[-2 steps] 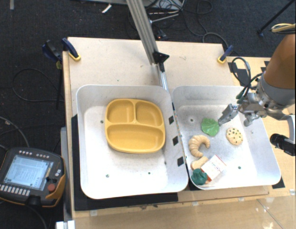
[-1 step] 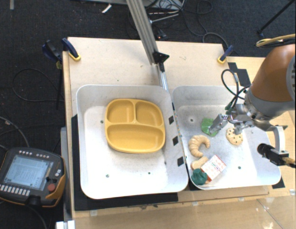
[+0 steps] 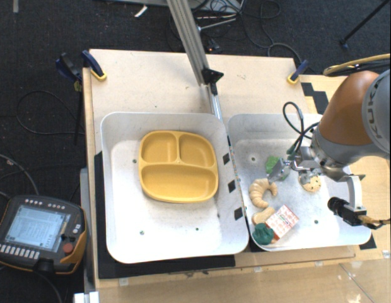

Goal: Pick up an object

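Nearest the lens, a grey and orange teach pendant [image 3: 38, 232] lies on the dark floor, off the front left corner of the desk [image 3: 151, 74]. Two white bins sit side by side on that desk. All places below are given from the yellow divided plate [image 3: 179, 166], which rests in the left bin [image 3: 120, 232], toward its back half. To the plate's right and nearer the camera, in the right bin [image 3: 321, 232], a dark green object [image 3: 263, 233] lies at the front rim, touching a small red and white packet [image 3: 283, 221]. Just behind these, right of the plate, a pale curved croissant-like piece [image 3: 263, 191] lies on the bin floor. Farther right sits a small tan round object [image 3: 311, 182]. A green object [image 3: 272, 164] lies right of the plate, level with it. The jaws [image 3: 285, 168] hover just beside this green object; whether they are open or closed cannot be told. The arm [image 3: 350, 122] reaches in from the far right.
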`<state>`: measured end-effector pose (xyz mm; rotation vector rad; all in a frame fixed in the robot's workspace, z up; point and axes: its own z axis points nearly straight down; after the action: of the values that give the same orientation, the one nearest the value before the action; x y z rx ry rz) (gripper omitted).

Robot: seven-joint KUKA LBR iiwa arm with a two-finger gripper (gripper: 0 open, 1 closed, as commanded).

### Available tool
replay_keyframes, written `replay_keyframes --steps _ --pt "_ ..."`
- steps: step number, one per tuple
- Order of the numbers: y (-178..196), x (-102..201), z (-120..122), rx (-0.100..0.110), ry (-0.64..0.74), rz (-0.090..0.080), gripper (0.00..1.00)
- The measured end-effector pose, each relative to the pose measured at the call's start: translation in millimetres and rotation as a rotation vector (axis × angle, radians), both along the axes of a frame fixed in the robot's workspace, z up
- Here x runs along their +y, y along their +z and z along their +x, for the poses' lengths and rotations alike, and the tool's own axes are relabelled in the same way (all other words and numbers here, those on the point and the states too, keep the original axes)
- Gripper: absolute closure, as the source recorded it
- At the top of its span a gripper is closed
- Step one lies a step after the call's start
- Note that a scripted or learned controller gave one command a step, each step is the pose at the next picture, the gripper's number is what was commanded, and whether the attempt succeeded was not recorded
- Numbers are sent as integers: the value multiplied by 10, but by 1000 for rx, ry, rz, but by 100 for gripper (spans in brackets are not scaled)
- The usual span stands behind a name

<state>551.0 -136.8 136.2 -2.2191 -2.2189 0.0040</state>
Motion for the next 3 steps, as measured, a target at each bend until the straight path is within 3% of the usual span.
replay_keyframes --steps 1,3 --pt "129 -5 12 -5 0 -1 100" --pt "1356 -110 101 -12 3 -3 100"
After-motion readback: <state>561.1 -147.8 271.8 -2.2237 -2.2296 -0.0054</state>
